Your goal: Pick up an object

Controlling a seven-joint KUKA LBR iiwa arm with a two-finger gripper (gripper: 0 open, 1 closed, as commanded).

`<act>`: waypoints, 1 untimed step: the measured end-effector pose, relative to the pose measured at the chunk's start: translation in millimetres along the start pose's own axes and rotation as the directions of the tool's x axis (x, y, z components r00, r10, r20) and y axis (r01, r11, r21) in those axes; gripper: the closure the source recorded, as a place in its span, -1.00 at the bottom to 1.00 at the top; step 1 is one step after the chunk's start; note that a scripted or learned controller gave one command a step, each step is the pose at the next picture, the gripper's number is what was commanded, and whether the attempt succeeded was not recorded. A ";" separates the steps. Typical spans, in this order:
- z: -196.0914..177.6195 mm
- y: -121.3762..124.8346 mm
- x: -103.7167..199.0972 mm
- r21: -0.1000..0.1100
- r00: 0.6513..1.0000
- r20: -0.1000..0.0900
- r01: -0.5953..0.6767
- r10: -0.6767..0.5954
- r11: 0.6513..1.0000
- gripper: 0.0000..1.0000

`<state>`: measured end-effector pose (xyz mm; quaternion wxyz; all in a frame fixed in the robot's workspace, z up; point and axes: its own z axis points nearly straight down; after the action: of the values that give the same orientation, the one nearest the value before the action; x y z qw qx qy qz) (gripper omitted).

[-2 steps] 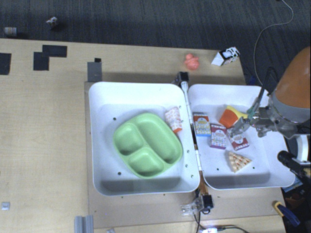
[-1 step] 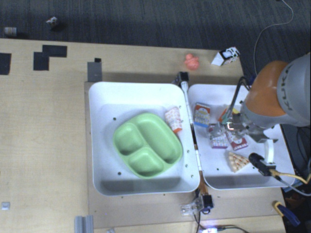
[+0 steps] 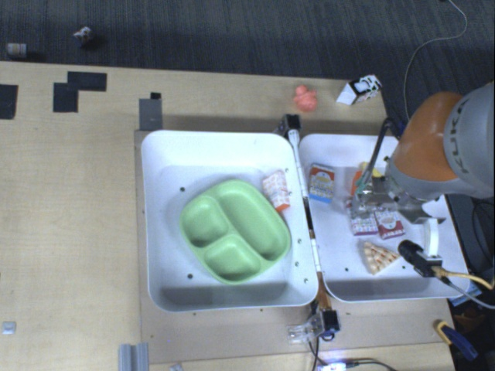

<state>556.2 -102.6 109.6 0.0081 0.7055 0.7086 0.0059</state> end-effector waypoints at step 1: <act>-101.1 67.3 -45.5 0.013 1.000 -0.001 0.001 -0.001 1.000 1.00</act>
<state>621.7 -147.4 212.2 0.0030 0.7052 0.7090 0.0018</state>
